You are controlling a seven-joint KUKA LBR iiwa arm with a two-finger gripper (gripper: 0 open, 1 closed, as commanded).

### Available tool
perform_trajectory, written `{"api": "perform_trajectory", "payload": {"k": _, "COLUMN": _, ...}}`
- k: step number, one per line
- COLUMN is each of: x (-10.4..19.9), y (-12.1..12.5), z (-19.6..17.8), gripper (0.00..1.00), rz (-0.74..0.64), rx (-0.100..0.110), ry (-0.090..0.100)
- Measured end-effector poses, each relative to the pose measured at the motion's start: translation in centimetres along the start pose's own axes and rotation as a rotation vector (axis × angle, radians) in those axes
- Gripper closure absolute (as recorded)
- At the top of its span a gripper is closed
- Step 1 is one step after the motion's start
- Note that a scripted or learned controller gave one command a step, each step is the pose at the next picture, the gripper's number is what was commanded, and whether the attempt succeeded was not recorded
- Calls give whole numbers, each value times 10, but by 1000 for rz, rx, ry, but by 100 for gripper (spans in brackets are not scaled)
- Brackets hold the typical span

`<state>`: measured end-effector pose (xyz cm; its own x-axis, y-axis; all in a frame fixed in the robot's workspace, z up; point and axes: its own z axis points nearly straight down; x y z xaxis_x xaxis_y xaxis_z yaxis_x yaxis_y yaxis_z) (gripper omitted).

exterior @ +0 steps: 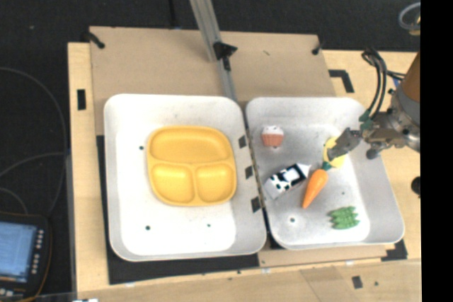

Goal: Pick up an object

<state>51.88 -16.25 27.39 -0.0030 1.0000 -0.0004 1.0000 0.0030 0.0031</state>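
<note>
Honestly, the gripper (338, 146) is closing on a small yellow piece (333, 158) at its tip, with the carrot (314, 187) touching just below, so the carrot is risking getting dragged along.

Yellow divided plate (191, 165) (three compartments) sits in the left bin (127, 223).

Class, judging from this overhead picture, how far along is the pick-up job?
Done: the tool has reached into the right white bin, beside a small yellow object above the orange toy carrot. In hand: nothing visibly lifted; its grip can't be judged. Left: grasping and raising one object. The carrot lies on the bin floor.
</note>
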Motion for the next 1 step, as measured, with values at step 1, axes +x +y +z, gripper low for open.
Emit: {"api": "perform_trajectory", "payload": {"k": 1, "x": 0, "y": 0, "z": 0, "gripper": 0, "rz": 1, "rx": 0, "ry": 0}}
